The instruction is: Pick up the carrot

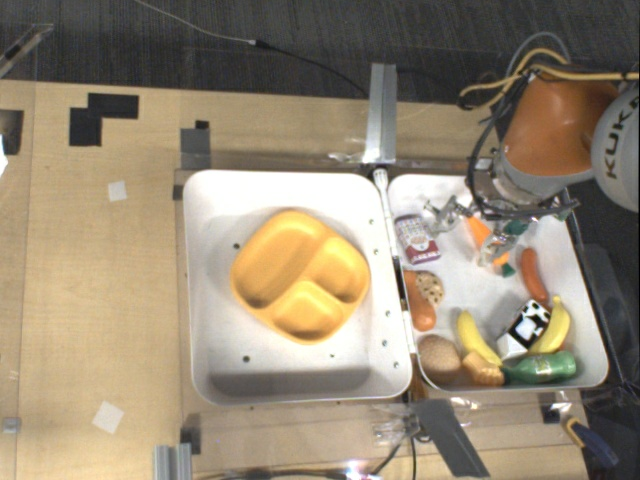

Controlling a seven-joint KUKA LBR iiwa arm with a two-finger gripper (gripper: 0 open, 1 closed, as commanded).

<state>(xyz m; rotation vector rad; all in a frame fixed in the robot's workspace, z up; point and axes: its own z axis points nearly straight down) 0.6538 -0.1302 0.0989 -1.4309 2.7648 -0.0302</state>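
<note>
A green bottle (540, 368) lies along the near edge of the right bin (592, 318), beside two bananas (474, 336) and a black-and-white box (529, 321). The carrot (478, 230) rests farther back in that bin, just left of the gripper (497, 252), which hangs over the bin floor. Whether the tool is apart or together cannot be told. The left bin (200, 288) holds a yellow divided plate (300, 274).

Plate (298, 273) in left bin (205, 298)

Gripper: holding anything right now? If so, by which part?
Cannot be told. The gripper sits over the carrot in the right bin, but the view doesn't show the carrot between its fingers.
</note>
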